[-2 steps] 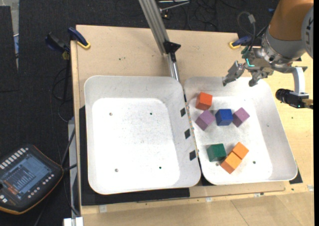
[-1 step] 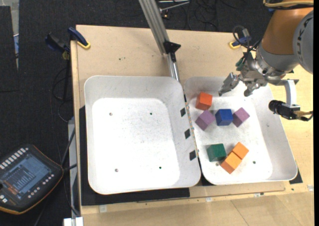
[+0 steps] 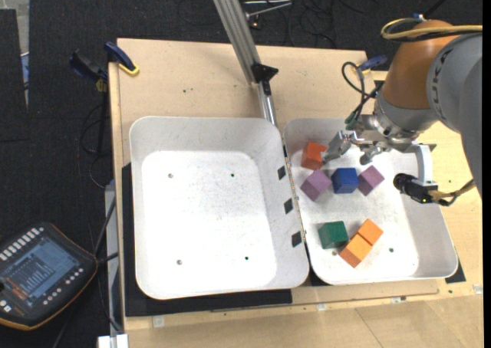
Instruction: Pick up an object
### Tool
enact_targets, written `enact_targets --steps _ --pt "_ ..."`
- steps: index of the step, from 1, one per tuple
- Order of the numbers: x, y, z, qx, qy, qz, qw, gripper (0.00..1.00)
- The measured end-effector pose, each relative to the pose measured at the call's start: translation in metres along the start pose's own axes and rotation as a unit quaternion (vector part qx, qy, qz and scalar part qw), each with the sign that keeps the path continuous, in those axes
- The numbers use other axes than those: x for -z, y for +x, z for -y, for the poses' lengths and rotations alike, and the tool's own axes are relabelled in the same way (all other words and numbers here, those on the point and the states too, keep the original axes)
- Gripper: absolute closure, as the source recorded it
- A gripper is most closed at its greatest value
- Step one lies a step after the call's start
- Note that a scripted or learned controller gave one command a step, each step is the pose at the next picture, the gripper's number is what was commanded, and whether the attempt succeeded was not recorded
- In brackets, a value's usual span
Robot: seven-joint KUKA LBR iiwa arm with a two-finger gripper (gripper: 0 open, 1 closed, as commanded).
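Hovering fingers (image 3: 351,149) abv blue cube (image 3: 345,180)

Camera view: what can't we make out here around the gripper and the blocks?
- Gripper: fingers too small, seen from above; open or shut unclear.
- Red-orange block: touching the gripper or just beside it, cannot tell.
- Right bin: far corner hidden under the arm's wrist.
- Two orange blocks: touching or stacked, unclear at this slant.
- Arm: upper links cut off by the right edge.
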State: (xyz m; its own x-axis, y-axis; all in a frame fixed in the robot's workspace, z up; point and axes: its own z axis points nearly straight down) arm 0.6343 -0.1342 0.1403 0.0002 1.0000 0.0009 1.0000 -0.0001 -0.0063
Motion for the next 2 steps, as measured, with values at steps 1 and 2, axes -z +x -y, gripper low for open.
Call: enact_targets --steps 1,2 --pt "-0.0225 -0.0006 -0.0055 0.001 -0.011 0.002 0.9999 0.00" --pt "-0.0140 0.0005 -0.0059 0.001 -0.011 0.001 0.9999 1.00"
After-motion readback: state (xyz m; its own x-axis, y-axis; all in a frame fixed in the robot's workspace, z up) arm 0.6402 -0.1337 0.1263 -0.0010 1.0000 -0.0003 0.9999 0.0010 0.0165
